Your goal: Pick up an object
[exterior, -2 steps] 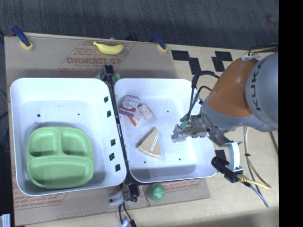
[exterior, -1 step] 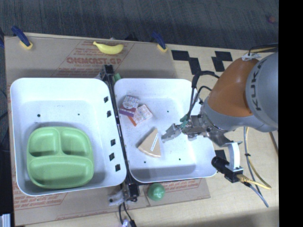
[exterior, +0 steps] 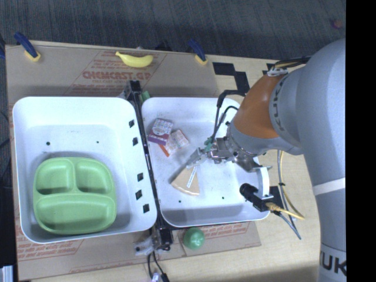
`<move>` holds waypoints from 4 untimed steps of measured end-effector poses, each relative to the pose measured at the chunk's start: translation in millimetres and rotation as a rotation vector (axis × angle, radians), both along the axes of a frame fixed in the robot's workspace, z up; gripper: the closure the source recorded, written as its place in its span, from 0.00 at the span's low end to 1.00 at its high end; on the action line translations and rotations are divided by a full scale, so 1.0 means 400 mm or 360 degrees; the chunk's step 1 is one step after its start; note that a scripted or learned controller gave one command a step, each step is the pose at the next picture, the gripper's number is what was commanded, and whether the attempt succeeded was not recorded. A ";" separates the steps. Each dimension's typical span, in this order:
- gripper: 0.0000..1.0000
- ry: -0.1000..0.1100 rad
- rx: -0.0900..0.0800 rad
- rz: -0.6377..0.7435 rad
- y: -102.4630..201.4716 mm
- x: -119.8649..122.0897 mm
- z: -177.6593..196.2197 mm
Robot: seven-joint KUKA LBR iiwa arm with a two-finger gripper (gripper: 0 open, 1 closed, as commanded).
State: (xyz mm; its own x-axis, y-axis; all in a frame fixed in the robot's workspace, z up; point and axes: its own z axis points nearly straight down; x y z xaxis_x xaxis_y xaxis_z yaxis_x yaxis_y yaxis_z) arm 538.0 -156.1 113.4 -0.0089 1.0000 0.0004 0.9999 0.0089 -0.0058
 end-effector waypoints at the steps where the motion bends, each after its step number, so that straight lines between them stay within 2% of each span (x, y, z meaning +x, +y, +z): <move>1: 0.00 -0.0005 0.0001 0.0000 0.150 0.105 -0.055; 2: 1.00 -0.0004 0.0001 0.0003 0.148 0.105 -0.029; 3: 1.00 -0.0015 -0.0003 -0.0004 0.150 -0.008 0.333; 4: 1.00 -0.0003 0.0000 -0.0006 0.082 0.028 0.246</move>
